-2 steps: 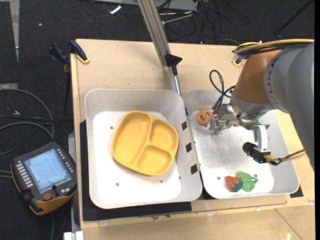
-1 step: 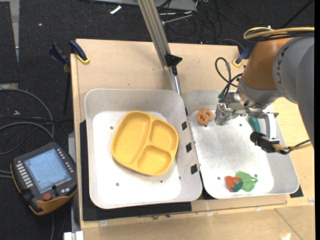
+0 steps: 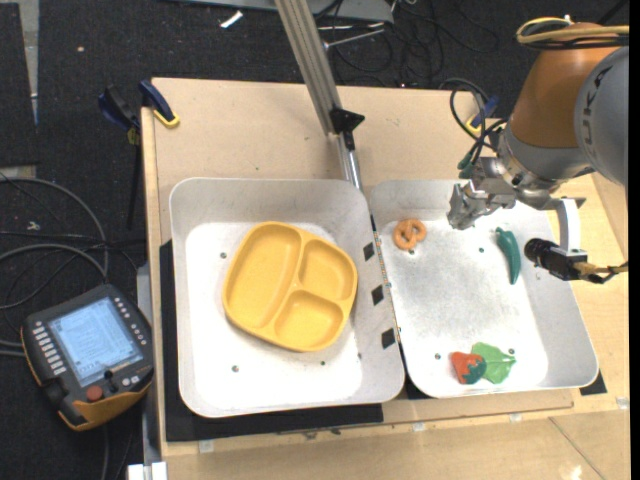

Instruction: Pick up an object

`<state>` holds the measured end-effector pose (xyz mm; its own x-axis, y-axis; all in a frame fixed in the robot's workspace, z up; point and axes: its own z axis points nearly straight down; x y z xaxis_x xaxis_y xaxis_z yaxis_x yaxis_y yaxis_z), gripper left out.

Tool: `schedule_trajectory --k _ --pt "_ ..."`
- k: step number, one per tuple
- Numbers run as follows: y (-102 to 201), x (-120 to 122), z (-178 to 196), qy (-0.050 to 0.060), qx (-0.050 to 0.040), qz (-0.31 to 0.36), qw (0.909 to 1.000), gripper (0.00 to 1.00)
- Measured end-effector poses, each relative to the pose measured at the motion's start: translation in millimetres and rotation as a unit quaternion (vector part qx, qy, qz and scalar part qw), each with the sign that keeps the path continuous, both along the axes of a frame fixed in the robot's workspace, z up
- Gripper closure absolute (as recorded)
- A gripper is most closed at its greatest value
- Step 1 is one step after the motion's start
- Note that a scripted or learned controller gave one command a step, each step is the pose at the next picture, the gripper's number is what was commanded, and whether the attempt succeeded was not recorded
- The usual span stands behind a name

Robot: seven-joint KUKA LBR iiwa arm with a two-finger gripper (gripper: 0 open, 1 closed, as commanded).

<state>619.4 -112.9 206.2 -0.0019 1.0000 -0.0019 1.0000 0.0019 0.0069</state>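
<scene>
On the left side of the bench (image 3: pixel 250 128) sits the left bin (image 3: pixel 200 368), and it carries a yellow divided plate (image 3: pixel 290 286) with three compartments, lying flat and well apart from the arm. Moving right across the seam between the two, the right bin (image 3: pixel 450 298) holds the loose things: a small orange pretzel-shaped ring (image 3: pixel 408 233) near its upper left, a slim green pepper (image 3: pixel 510 253) further right, and, near the front edge, a red piece touching a green leafy piece (image 3: pixel 483 364). Above the upper part of that bin hangs the hand (image 3: pixel 466 208), just to the right of the ring and to the left of the pepper, with nothing seen between its fingers. How wide it stands I cannot tell, since the fingers blur into a dark grey lump against the pale bin floor. Judging by this, the task is at the approach step: no object is lifted yet, and the hand is poised between two candidates. The ring looks the likelier target, being nearest, though that is a guess. The next move would call for lining up over the chosen thing, coming down to the bin floor and closing on it squarely; the ring is small and low, so a slight offset could make the fingers miss or push it aside.
</scene>
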Motion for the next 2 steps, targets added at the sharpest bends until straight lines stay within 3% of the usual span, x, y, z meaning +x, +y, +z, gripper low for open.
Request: schedule_trajectory --k 1,2 --pt "-9.6 2.5 50.2 0.000 -0.0002 0.000 1.0000 1.00" --pt "37.9 -20.1 48.0 0.004 0.0016 0.002 1.0000 1.00"
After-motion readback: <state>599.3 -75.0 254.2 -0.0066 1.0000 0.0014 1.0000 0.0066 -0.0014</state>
